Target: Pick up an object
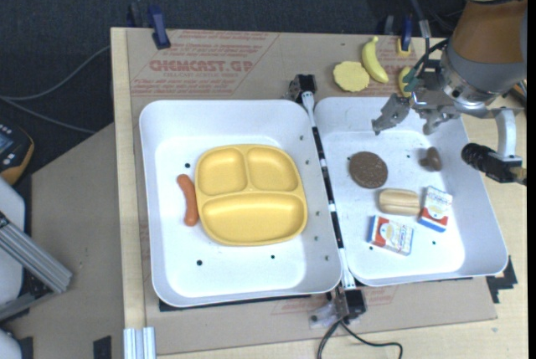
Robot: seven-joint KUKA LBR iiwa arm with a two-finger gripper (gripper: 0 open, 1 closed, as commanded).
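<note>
- Gripper (410, 120) poised over the far edge of the right bin (477, 261), at about 1 o'clock from the bin's centre; fingers (388, 116) spread wide, nothing between them.
- Grey arm (490, 56) with orange band reaching in from 2 o'clock.
- In the right bin: round brown patty (368, 169) near the centre, just below the gripper at 7 o'clock from it.
- Small dark brown lump (430, 157) at 3 o'clock from the patty, well apart from it.
- Tan bread roll (398, 201) at 5 o'clock from the patty, close by.
- Small red, white and blue carton (435, 209) touching or just beside the roll at 3 o'clock.
- Second, flatter packet (391, 233) at 6 o'clock from the roll.
- In the left bin (159, 182): yellow divided plate (249, 193) at the centre, orange sausage (188, 199) just beside it at 9 o'clock.
- On the bench (209, 64) beyond the right bin, at 12 o'clock: banana (374, 60) and a yellow round piece (352, 76) side by side.
</note>
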